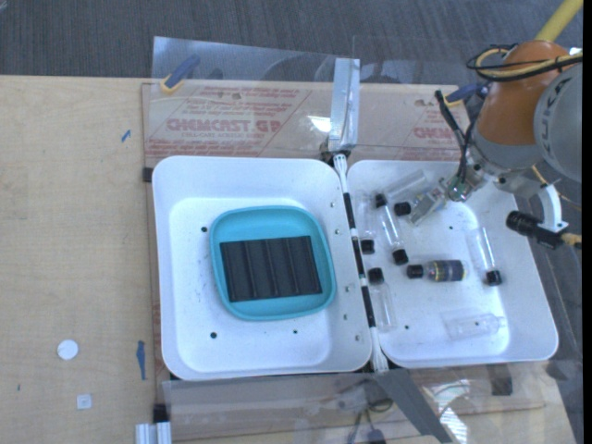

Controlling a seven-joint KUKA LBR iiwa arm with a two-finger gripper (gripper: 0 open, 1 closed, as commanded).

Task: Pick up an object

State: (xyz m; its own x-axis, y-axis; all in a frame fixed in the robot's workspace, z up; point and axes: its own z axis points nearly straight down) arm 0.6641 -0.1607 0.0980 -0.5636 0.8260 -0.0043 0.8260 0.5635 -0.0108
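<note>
Gripper (442,195) low over the right bin (518,340); a clear vial (405,189) lies slantwise beside it, leftward; finger state cannot be told.

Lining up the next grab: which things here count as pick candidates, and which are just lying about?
Job:
gripper over the right bin
clear vials
dark vial

Lying about:
teal tray in the left bin
white disc on the bench
</note>
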